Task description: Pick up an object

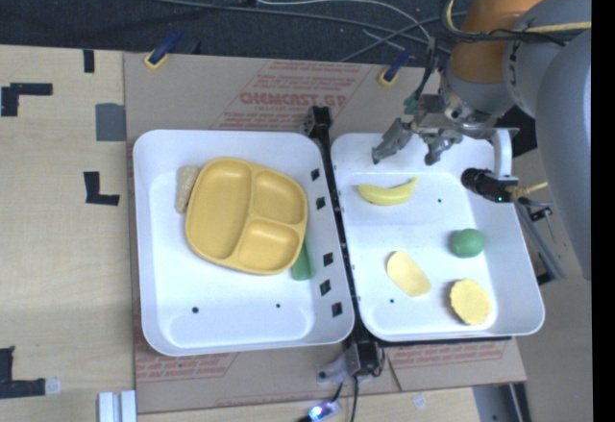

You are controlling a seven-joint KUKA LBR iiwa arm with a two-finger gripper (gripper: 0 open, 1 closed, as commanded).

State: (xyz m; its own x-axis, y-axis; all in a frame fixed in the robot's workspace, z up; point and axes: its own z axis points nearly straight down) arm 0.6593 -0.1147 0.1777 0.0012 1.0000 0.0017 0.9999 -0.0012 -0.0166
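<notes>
Fingers [411, 145] were spread wide and held nothing — they hung by the right bin's [509, 324] far edge, above the banana [387, 190]. Next, probably go down and squeeze.

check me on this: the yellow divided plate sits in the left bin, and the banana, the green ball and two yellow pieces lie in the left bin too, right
Not quite. The yellow divided plate is in the left bin, but the banana, the green ball and the two yellow pieces lie in the right bin, as the camera view shows. The gripper hangs open just above the banana.
</notes>
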